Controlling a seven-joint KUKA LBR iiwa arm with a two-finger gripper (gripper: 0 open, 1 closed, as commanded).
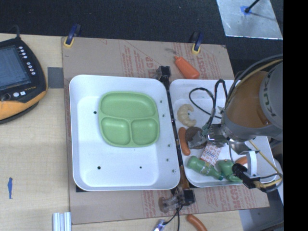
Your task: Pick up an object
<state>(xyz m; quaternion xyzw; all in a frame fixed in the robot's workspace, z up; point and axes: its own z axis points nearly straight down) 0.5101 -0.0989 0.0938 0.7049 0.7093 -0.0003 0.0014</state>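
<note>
While the arm (252, 102) reaches in from the right, the scene reads left to right as follows.

Pendant (17, 76): dark screen in an orange and black shell, at the far left edge on the wooden bench (29, 162).

Board (115, 57): brown cardboard with red print, lying under both bins, held by two blue and yellow clips along its upper edge.

Left bin (82, 143): shallow, white, smooth, with rounded corners; wide bare floor along its left and lower sides.

Plate (129, 118): pale green plastic, rounded, with three compartments, lying flat in the upper middle of the left bin.

Right bin (185, 88): white, touching the left bin's right wall; crowded, with little free floor.

Sausage (184, 141): reddish, long, lying along the right bin's left wall.

Shrimp (186, 113): pale, curled, just above the sausage.

Carrot (186, 67): orange, tapered, on the board just above the right bin.

Bottle (202, 167): green, lying on its side at the right bin's lower edge, beside a second green thing (226, 168).

Packet (210, 154): small, white with red print, just above the bottle.

Gripper (201, 137): dark, low over the middle of the right bin, near the packet and sausage; how it stands, and whether it touches anything, I cannot tell.

Cable (202, 97): black, looped over the upper part of the right bin.
</note>
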